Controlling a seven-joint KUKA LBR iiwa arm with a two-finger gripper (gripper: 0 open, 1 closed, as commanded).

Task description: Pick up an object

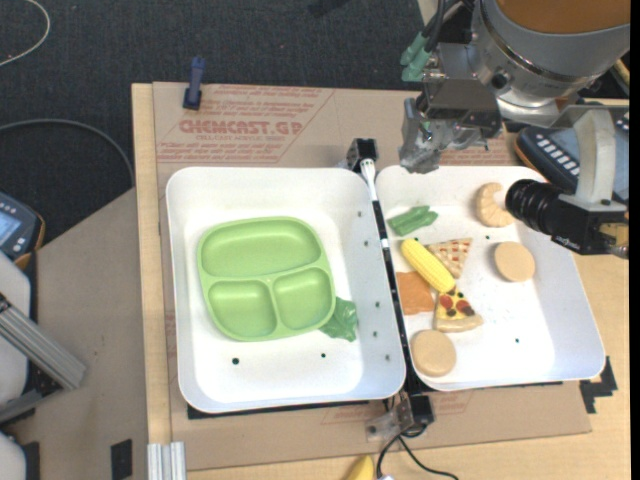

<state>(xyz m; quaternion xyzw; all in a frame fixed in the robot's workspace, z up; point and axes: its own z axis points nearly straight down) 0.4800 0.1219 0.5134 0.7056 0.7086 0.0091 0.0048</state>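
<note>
Toy foods, among them a corn cob [428, 265] and pizza slice [456, 311], lie in the right bin [560, 340]; the gripper [421, 158] hovers over its far-left corner, jaws released, grasping nothing.

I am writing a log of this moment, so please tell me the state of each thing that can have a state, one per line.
gripper: raised above the right bin's far edge, holding nothing
green tray: flat in the left bin, compartments bare
corn cob: lying in the right bin, on the pizza slice
green leaf: lying against the tray's corner
</note>
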